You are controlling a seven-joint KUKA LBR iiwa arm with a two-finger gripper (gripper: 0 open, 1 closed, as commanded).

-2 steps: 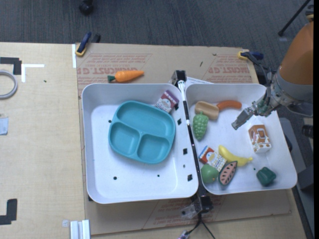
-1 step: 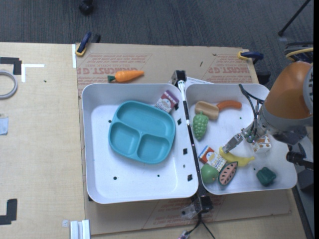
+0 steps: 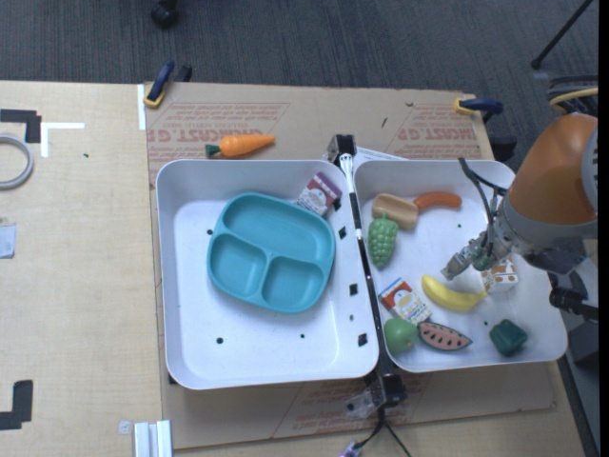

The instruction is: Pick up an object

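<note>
One grey two-finger gripper [image 3: 463,261] low in right bin | jaws' opening: cannot tell | risk: nudging the touching yellow plastic banana [image 3: 451,295] aside, or snagging small white carton [image 3: 500,276].

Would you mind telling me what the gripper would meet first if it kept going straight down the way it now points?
Most likely the banana: the gripper points down-left, just above the banana's upper end in the right bin. Depth is unclear from this slanted view.

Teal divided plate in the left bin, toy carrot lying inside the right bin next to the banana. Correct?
Not quite. The teal divided plate does sit in the left bin, but the toy carrot lies outside both bins, on the cardboard behind the left bin. The camera view shows it. The banana is in the right bin.
</note>
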